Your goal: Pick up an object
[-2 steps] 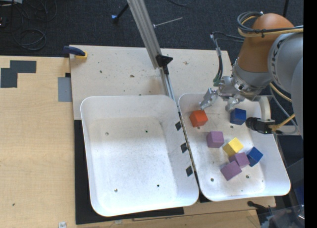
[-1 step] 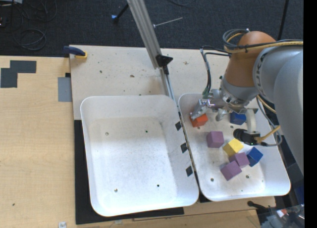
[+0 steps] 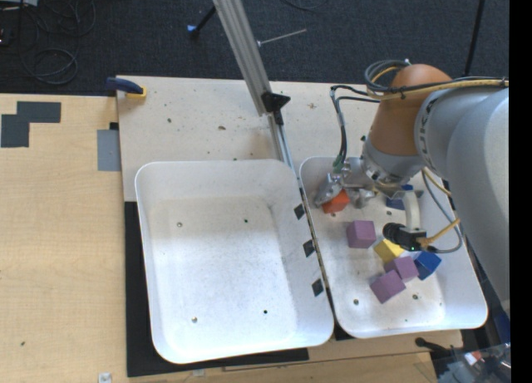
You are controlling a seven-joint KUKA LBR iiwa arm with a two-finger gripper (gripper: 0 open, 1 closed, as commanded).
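Tool [image 3: 339, 193] over right bin [image 3: 465, 311], top-left corner, orange block [image 3: 336, 202] betw its fingers, gripped, purple, yellow, blue blocks [image 3: 399, 261] nearby, left bin [image 3: 158, 198] adj.

The bench [image 3: 191, 120] carries two white bins [image 3: 220, 265] side by side.

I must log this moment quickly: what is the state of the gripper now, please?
Gripper: over the right bin, at an orange block; open or closed cannot be told.
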